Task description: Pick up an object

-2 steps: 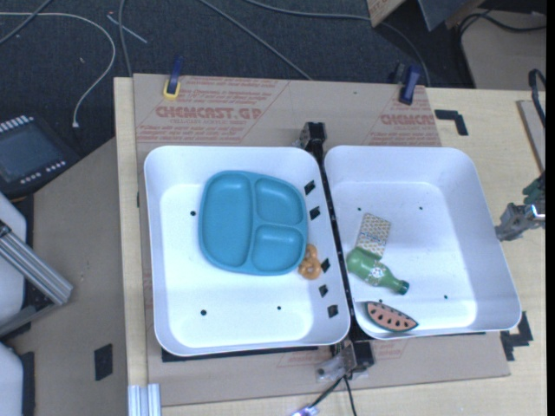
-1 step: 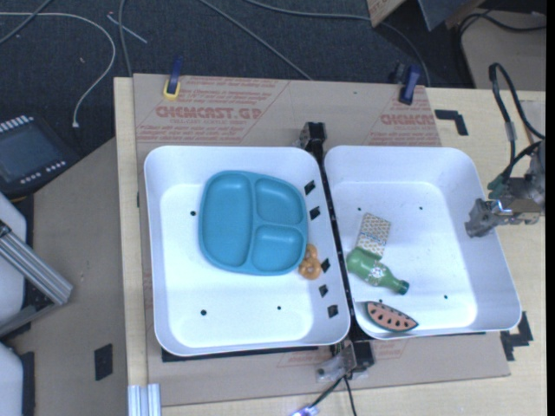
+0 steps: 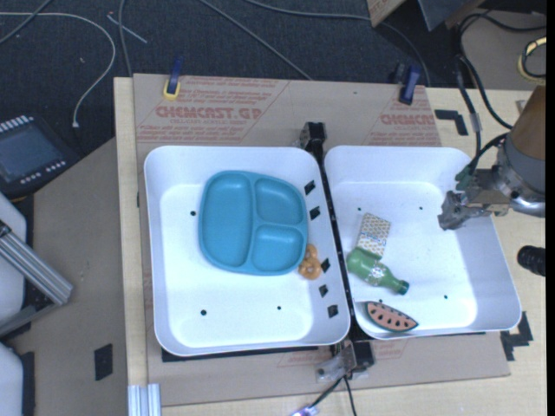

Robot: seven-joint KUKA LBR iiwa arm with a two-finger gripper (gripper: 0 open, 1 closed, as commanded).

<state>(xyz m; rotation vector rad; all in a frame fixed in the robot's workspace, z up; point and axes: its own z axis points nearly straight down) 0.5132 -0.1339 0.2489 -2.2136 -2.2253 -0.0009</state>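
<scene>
Over the right bin: my gripper point(image 3: 453, 212) hangs above the bin's right half, with the arm reaching in from the right side of the camera view
Pincer state: from this slant I cannot tell how it is set, and I see nothing held in it
Candidates, right bin point(image 3: 486, 271): green bottle point(image 3: 375, 269) lying on its side near the bin's left wall; grey patterned packet point(image 3: 374, 231) just above it, touching or nearly so; watermelon slice point(image 3: 390, 317) at the lower edge, up against the rim
Left bin point(image 3: 173, 232): blue divided plate point(image 3: 253, 222) lying flat in the middle, and a small orange-brown toy point(image 3: 310, 265) at its lower right corner, close to the divider
Gap to cover: gripper is well apart from all three right-bin objects, so I judge the approach is not yet made
Risk, bottle: it is round and lies tilted, so a closing that is not square across the body could roll it away or squeeze it out
Risk, packet: it looks thin and flat, so the tips may slide over it and close on air
Risk, crowding: bottle and packet sit so close that a descent between them could nudge both
Risk, slice: it rests on the bin's sloping rim, where a straight descent may strike the wall first
Safest pick, in my judgement: the bottle, taken across its width
</scene>
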